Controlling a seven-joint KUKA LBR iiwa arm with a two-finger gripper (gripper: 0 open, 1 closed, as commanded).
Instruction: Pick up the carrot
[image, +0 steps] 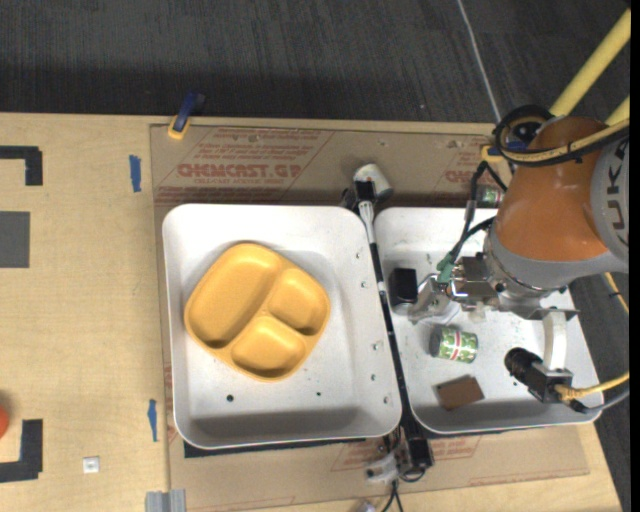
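The arm (560, 230) is bent low over the right bin (420, 225), the wrist turned toward its left wall. A yellow plate (258, 310) is carried in the left bin (190, 400). The gripper (445, 292) is hung just beside a green can (455, 345) (apart or together cannot be told). The carrot's place and long axis cannot be judged; it is perhaps hidden beneath the arm.

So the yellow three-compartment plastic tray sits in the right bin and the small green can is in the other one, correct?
Not quite: the camera view shows the yellow three-compartment plastic tray in the left white bin. The small green can lies in the right white bin, below the arm's claw.
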